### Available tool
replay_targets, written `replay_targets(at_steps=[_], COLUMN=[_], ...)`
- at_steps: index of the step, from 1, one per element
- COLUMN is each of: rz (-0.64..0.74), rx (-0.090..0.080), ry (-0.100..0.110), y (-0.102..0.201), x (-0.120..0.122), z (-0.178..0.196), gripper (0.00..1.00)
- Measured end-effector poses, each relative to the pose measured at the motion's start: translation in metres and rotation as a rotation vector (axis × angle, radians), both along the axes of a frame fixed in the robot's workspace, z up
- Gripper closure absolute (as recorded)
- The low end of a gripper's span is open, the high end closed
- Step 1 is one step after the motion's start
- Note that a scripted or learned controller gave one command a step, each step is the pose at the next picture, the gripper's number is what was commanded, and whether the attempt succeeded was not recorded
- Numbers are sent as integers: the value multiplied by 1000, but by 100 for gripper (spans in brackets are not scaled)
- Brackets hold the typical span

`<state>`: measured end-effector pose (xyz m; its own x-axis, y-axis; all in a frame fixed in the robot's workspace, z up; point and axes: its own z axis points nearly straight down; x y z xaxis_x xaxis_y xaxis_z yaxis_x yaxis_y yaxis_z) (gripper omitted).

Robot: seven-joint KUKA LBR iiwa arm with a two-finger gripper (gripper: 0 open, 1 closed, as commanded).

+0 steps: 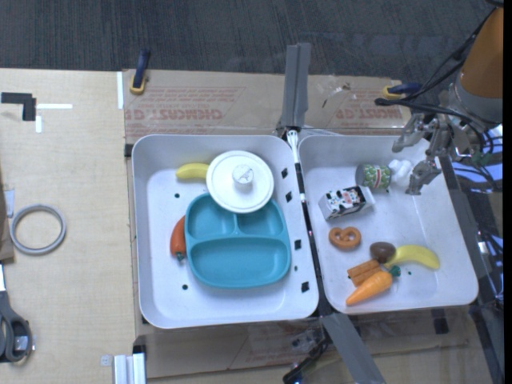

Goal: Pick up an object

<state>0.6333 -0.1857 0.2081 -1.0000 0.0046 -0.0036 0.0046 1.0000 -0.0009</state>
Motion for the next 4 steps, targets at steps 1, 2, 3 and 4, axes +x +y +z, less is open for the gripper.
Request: replay_targets(at_steps=[1,2,3,4], rz=[-28,-313,-310,-608], rx=[0,1,0,1], ry=[1,2,-1,2], y=[-3,39,39,102], x=[-75,-115,-114,-155], z=[-116,-116,-106,-17], gripper=[0,0,100,100])
